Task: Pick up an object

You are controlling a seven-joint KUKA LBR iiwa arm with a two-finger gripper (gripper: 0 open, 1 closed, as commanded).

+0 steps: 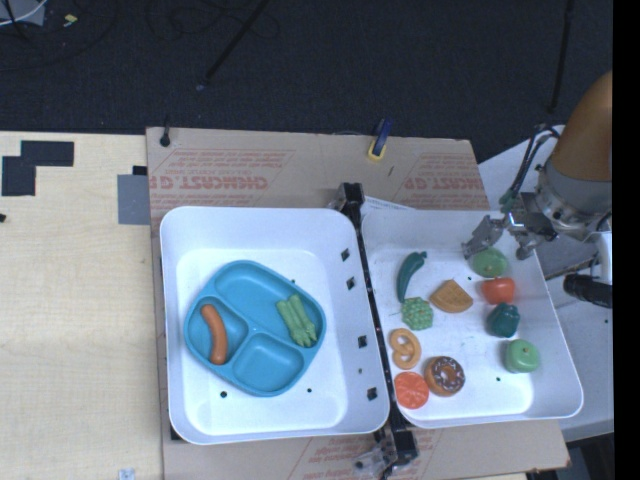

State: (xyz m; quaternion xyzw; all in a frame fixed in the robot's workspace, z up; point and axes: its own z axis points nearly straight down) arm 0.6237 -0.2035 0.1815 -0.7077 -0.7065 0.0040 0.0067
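The gripper (pixel 500 236) is held just above a green round toy (pixel 489 263) at the far right of the right bin (pixel 560 398), jaws apart. The approach step is judged; lowering and closing is needed next.

Red printed lettering runs across the cardboard sheet (pixel 300 168) beneath the 2 white bins. It appears upside down from the camera: one stretch near the sheet's upper left seems to read "CHECKEST. G P", though the letters are too blurred to be sure. A second stretch at upper right repeats part of it. More red print at the sheet's lower edge is illegible.
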